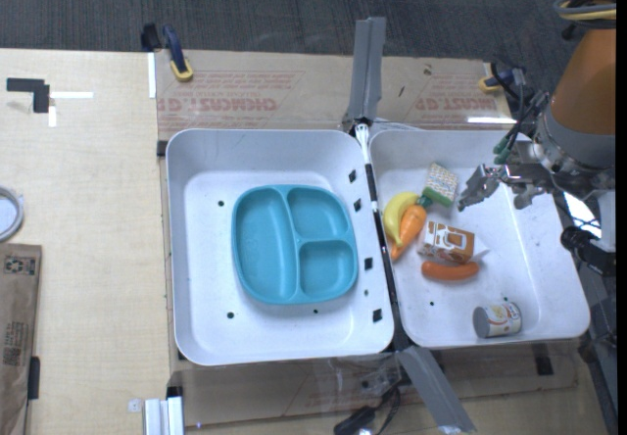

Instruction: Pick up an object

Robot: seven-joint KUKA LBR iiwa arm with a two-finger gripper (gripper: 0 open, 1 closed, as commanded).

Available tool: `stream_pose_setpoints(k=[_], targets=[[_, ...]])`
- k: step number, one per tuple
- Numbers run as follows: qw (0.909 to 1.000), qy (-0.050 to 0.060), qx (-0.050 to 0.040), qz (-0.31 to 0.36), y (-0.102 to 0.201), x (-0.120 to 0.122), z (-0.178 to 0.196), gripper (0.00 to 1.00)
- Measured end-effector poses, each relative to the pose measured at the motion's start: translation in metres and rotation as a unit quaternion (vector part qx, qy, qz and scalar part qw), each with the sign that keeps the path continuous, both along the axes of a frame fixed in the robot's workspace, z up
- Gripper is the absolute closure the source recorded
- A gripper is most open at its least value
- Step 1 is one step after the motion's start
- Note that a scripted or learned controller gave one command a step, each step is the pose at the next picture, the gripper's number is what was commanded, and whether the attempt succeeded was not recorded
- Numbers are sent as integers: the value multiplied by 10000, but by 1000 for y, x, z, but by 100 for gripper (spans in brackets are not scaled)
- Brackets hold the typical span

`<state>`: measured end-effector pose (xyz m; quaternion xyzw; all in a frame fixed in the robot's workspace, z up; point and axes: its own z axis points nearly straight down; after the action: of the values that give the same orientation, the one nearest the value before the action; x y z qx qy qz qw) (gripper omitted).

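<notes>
The right bin (549,276) holds a yellow banana (396,211), an orange carrot (410,224), a green-and-white small box (441,183), a small orange-and-white carton (448,242), a red-orange sausage (451,270) and a tin can (497,318) lying on its side near the front. My gripper (482,188) hangs over the right bin's back half, just right of the green-and-white box, its fingers spread apart with nothing between them. The arm's orange band sits at the right edge above it.
The left bin (196,227) holds a blue divided plate (294,244). A grey post (367,71) rises behind the seam between the bins. Clamps sit on the cardboard at the back left (174,51) and back right (502,78). A tape roll (8,215) lies at the far left.
</notes>
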<state>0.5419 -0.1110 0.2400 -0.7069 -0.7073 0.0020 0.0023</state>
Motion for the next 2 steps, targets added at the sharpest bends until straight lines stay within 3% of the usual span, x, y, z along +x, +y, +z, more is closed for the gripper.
stream_pose_setpoints(k=[1,2], targets=[[9996,-27,-5,-296,-12,-9,-113,0],[9997,-199,-61,117,1,-20,-133,0]])
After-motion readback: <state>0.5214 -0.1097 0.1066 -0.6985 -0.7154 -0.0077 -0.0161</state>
